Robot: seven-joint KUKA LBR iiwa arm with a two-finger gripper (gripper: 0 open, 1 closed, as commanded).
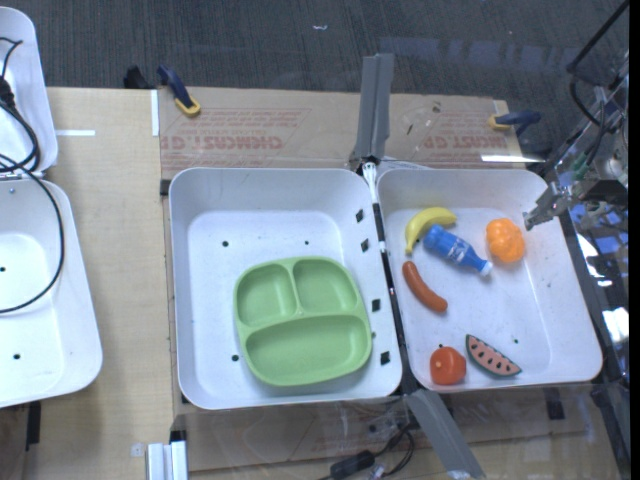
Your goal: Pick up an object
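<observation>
Wooden bench (110,168) – two white bins (190,268) – dark floor (300,8) behind

place: robot lab | bench (100,118) (clamped cardboard), white bins (190,268)

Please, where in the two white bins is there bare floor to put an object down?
In the right white bin, the floor between the orange fruit and the watermelon slice is bare. In the left white bin, bare floor lies behind the green divided plate. It is crowded around the yellow banana, blue bottle and red sausage.
</observation>
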